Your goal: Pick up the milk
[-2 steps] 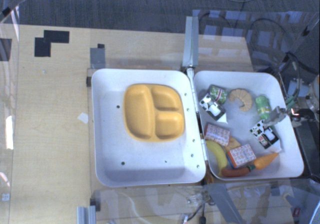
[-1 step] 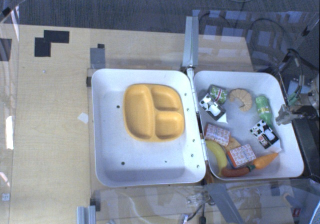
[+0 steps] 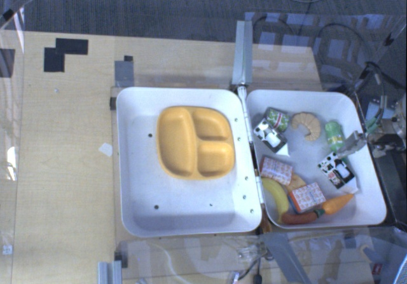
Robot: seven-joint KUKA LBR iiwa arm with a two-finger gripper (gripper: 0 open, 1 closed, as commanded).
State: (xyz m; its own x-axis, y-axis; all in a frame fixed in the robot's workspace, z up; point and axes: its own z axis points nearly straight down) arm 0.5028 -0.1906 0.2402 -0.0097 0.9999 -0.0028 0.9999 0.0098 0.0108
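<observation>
Claw (image 3: 353,143) hangs at the right bin's (image 3: 375,178) right side, just above a cow-patterned milk carton (image 3: 335,171) lying near that wall; I cannot tell its grip. A second cow-patterned carton (image 3: 268,135) sits by the bin's left wall. The left bin (image 3: 137,209) carries a yellow divided tray (image 3: 194,142).

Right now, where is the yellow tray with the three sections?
The yellow tray lies in the left white bin, near its middle, on the camera view's left side. The right bin with the food toys is beside it.
</observation>
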